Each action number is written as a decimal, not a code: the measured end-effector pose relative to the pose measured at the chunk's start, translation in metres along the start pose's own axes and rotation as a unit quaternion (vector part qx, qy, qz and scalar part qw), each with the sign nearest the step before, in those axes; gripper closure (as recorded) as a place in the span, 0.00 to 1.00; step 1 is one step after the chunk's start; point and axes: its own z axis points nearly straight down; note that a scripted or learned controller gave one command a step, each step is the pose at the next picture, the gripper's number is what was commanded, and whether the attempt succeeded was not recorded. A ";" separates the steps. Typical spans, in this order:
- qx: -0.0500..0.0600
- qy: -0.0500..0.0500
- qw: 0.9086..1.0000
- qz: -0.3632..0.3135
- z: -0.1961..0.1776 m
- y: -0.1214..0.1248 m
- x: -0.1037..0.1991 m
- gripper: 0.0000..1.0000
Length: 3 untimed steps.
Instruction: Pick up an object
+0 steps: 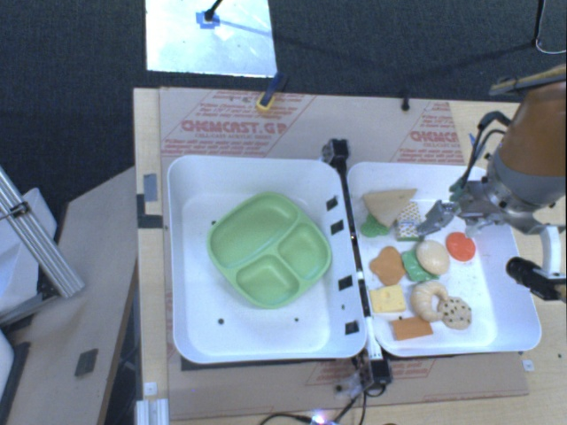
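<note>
Starting at the left, the left bin holds one thing: a green divided plate with three compartments, lying flat and turned at a slant, its corners toward the bin's walls. A black divider strip with clips runs near to far between the two bins.

Across it, the right bin is crowded. Farthest sits a tan wedge, its long edge running left to right, with a small green piece just near of it. Beside those lies a speckled block. Nearer come an orange lobed piece, a green lump touching a pale egg shape, and a red disc to the right of the egg. Nearest are a yellow square, a pale ring, a chip cookie and an orange slab, its long axis left to right.

My gripper hangs over the far part of this bin, pointing left and down, just beside the speckled block and above the egg. Whether my jaws are apart or closed I cannot tell; nothing is visibly between them.

Both bins rest on brown board printed with red lettering, with dark carpet beyond and a pale sheet on the far floor.
</note>
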 end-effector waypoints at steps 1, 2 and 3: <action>-0.006 -0.001 1.000 -0.001 -0.006 0.003 0.000 0.00; -0.004 0.000 1.000 0.000 0.036 0.001 0.000 0.00; -0.004 0.000 1.000 0.000 0.083 -0.008 -0.001 0.00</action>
